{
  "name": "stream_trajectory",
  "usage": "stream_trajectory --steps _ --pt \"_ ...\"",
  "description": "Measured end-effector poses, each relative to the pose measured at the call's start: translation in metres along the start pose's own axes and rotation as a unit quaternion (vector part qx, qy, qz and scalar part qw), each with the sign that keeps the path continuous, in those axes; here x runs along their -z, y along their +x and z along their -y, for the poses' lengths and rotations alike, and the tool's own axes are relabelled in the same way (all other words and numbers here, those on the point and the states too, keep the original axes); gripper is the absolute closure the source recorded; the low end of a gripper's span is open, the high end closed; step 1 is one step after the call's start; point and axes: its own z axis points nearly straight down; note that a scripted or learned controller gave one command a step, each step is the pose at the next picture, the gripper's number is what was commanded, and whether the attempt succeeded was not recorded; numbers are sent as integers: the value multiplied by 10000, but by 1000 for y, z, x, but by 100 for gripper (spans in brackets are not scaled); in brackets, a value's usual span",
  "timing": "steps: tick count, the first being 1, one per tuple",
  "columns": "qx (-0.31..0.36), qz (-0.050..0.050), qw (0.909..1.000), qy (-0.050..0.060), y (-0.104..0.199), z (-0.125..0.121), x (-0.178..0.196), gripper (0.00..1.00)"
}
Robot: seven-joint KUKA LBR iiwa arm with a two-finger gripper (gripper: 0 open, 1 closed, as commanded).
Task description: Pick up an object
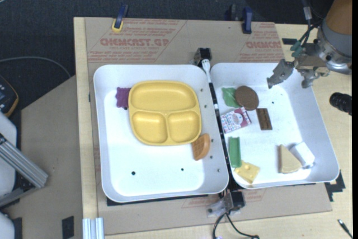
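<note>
From above, the gripper [292,77] hangs over the back right corner of the right bin [321,120], fingers spread, gripping nothing. Below it lie a brown disc [246,97], a green piece [229,95], a red-and-white packet [235,120] and a chocolate bar [264,118]. A yellow divided tray [165,112] sits in the left bin [112,148].

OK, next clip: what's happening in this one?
A grey arm's two-finger gripper hangs open over the far right part of the right white bin, holding nothing. That bin holds small toy foods, among them a round brown cookie, a dark brown chocolate bar and a green stick. The left white bin holds a yellow divided plate. No pick has been made yet.
</note>
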Motion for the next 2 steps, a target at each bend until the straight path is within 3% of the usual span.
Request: stream_trajectory --steps 1,2 --pt "11 9 10000 -59 0 -2 6 0" --pt "6 4 10000 -23 -6 -1 -55 0"
